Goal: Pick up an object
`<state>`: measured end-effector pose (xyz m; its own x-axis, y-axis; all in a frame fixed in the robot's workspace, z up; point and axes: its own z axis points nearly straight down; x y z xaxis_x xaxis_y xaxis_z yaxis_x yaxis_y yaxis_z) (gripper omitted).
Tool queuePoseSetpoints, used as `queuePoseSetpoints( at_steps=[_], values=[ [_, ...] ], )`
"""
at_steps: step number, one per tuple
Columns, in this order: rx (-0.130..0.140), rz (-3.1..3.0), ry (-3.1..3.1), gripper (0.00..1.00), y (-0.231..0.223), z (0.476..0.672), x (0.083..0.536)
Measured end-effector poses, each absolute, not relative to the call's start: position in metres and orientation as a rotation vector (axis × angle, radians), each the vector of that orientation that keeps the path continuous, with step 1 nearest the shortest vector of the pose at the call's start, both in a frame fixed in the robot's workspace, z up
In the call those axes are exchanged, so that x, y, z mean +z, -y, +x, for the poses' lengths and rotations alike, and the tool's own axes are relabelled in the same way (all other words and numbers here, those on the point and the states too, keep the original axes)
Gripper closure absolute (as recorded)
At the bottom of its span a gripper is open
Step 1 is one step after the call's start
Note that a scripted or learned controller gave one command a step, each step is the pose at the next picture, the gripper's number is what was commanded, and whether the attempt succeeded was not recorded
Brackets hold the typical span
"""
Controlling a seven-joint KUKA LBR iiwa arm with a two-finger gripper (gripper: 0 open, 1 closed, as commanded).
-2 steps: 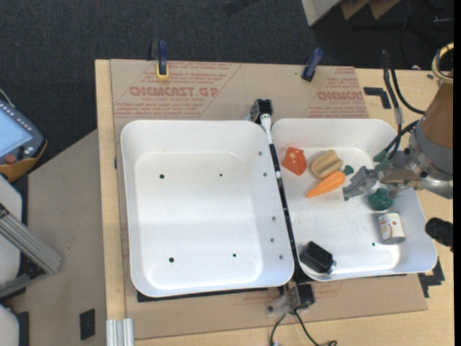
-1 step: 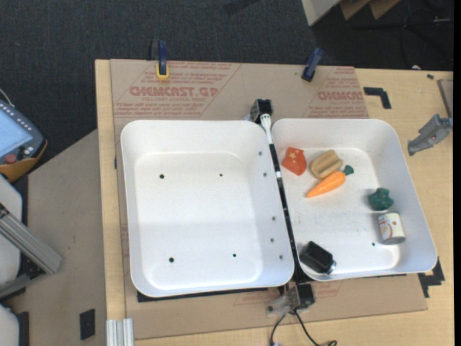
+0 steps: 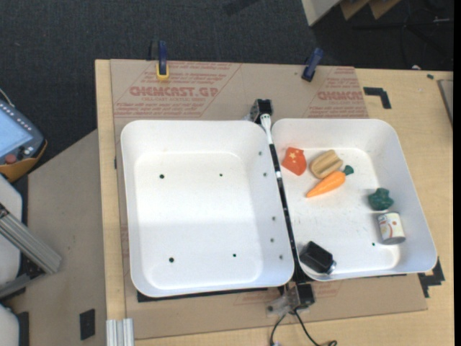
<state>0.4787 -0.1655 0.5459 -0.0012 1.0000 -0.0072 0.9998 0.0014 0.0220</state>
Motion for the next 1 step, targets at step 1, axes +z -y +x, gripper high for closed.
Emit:
queuePoseSetpoints(
  at_steps=[1],
  values=[
    [0.003, 2.215, -2.217, 1.00, 0.1649, 0.4802, 0.5465]
  ],
)
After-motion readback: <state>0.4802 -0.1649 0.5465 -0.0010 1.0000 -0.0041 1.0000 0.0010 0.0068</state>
